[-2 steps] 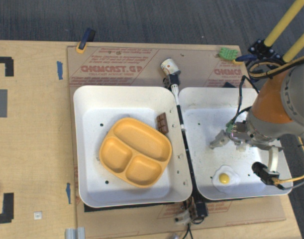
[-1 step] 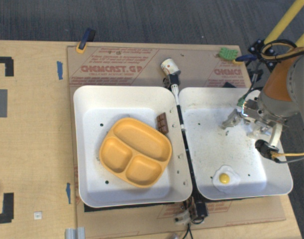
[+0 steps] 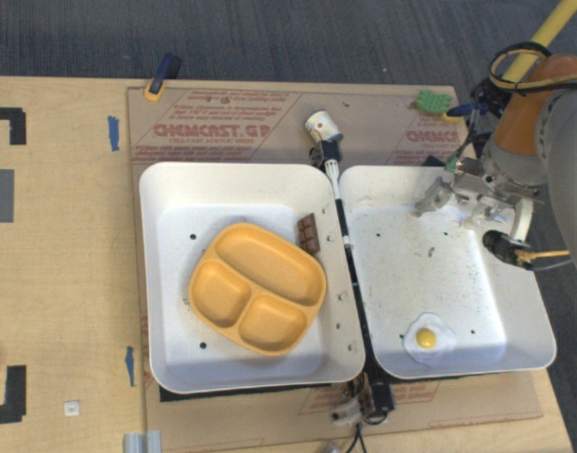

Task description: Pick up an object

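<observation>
Well to the gripper's left, a yellow divided tray (image 3: pixel 258 288) and a brown block (image 3: pixel 309 233) are resting in the left bin (image 3: pixel 165 253). Nearer, below-left, a fried-egg toy (image 3: pixel 426 337) is lying. The gripper (image 3: pixel 449 196) is being held above the right bin (image 3: pixel 515 338); nothing is being gripped, and finger state cannot be determined.

Two white bins on counter (image 3: pixel 61 253): left bin (image 3: pixel 165 206), right bin (image 3: pixel 477 281). One yellow divided tray (image 3: pixel 258 287) with three compartments, in left bin. One small brown block (image 3: pixel 309 233), left bin, beside tray. One fried-egg toy (image 3: pixel 427 336), right bin. One arm, one tool (image 3: pixel 458 194). Three blue tape strips on counter. One green clamp (image 3: pixel 430 102), one blue-yellow clamp (image 3: pixel 161 74) at board edge. One cardboard sheet (image 3: pixel 222 125) under bins.
</observation>
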Controlling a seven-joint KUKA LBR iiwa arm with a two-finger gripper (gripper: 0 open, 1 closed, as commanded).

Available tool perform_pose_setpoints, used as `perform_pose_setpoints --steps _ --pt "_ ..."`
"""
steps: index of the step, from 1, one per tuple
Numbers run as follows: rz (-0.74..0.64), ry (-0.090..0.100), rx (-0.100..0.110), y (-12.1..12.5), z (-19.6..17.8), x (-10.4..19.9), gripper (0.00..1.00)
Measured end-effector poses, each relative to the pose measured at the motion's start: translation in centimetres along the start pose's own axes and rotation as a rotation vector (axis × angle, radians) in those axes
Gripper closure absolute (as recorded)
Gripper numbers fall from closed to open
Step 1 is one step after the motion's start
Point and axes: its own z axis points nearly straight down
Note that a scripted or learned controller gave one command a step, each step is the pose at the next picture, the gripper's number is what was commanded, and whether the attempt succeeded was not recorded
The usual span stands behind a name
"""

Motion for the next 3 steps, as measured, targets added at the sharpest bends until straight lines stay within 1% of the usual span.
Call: perform_pose_setpoints --steps 1,2,3 --pt "-0.002 -0.015 -0.009 0.1 -1.1 -0.5 1.0" --pt "-0.005 -0.005 -0.005 0.1 -1.1 0.1 0.0" --pt "0.346 -0.02 -0.013 -0.2 -3.1 -1.8 0.0"
